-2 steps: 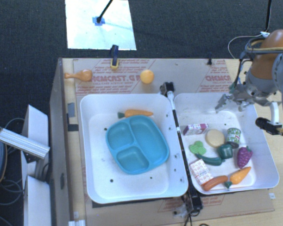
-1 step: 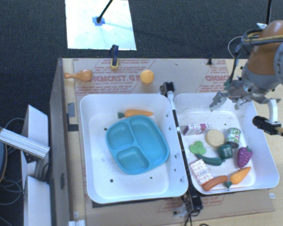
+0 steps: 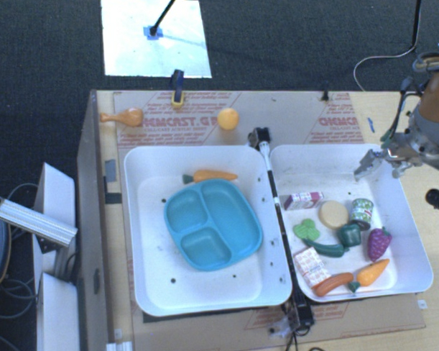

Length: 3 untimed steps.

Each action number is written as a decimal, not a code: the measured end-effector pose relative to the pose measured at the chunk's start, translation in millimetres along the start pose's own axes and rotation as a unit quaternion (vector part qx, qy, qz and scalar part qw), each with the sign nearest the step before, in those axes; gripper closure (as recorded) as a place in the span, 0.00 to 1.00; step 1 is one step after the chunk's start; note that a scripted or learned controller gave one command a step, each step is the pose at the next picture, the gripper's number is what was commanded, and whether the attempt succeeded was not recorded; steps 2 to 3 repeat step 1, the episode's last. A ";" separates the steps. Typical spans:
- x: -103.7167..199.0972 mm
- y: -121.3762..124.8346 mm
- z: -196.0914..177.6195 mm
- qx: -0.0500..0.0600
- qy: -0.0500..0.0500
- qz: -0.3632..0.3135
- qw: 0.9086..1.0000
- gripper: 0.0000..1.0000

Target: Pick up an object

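Observation:
My gripper point(image 3: 381, 165) hangs over the far right corner of the right bin point(image 3: 417, 272), open with nothing between its fingers. Below it in that bin lie a pink and white carton point(image 3: 303, 200), a beige round piece point(image 3: 334, 214), a green can point(image 3: 361, 210), a green pepper point(image 3: 349, 235), purple grapes point(image 3: 378, 242), a leafy green point(image 3: 305, 229), a dark cucumber point(image 3: 327, 248), a wafer block point(image 3: 309, 264), a red sausage point(image 3: 332, 282) and a carrot point(image 3: 372, 272). The nearest of them, the can, sits well in front of the fingers.
The left bin point(image 3: 155, 281) holds a blue divided plate point(image 3: 212, 225) and an orange carrot point(image 3: 209, 176) at its far side. A toy drumstick point(image 3: 124, 118) and an orange ball point(image 3: 227, 119) lie on the board behind the bins. A ridge point(image 3: 272, 198) separates the bins.

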<state>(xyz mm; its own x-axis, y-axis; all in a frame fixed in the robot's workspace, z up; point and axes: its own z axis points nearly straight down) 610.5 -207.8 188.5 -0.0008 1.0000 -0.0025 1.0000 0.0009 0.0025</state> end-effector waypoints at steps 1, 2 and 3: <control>0.6 -32.4 96.7 -0.002 0.000 0.000 1.000 0.00; 0.6 -32.4 96.7 -0.002 0.000 0.000 1.000 0.00; 0.6 -32.4 96.7 -0.002 0.000 0.000 1.000 0.00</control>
